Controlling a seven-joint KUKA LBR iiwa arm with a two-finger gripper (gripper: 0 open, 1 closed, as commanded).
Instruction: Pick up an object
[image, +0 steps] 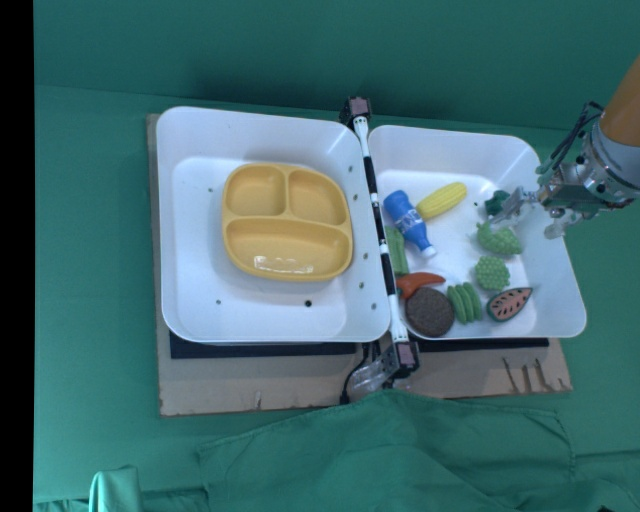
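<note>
the gripper (532, 212) hangs spread wide, holding nothing, just right of the green grapes (499, 239), likely lining up a grasp. the blue bottle (409, 221) lies well left of the grapes.
</note>
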